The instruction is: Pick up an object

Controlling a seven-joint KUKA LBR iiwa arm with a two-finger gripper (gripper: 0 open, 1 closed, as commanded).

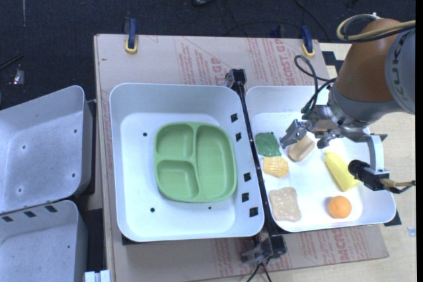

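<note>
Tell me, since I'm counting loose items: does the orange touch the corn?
Apart. The camera view shows white bin floor between the orange and the corn.

You are looking at a thick rounded arm at the right of the frame, with a glossy orange-brown band above a grey wrist housing. Part of a dark letter marks the grey shell at the far right edge. Black cables loop beside the wrist. The claw is dull grey metal, with a black fitting and thin wires lower right.
</note>
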